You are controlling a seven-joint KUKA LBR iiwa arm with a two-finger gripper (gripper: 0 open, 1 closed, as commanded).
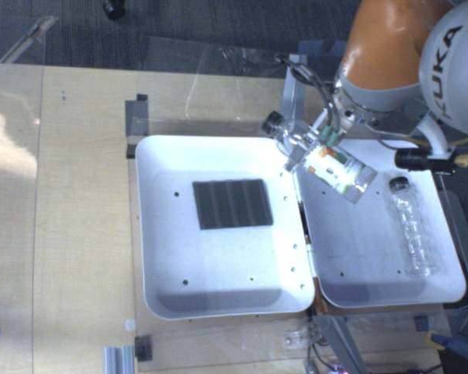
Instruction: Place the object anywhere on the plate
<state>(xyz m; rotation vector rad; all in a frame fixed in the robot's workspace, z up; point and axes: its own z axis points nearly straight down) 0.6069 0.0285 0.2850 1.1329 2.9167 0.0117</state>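
Note:
A dark grey ribbed square plate [232, 203] lies flat in the left white bin [164, 287]. My gripper [299, 151] hangs over the top of the divide between the two bins, up and to the right of the plate. It is shut on one end of a small clear bottle [342, 173] with a white, orange and green label. The bottle sticks out to the right, tilted, above the right bin's [374, 287] upper left part.
A clear plastic bottle [412, 232] with a dark cap lies along the right bin's right side. The arm's grey and orange body fills the upper right. Cables and a metal bracket [290, 92] stand behind the bins.

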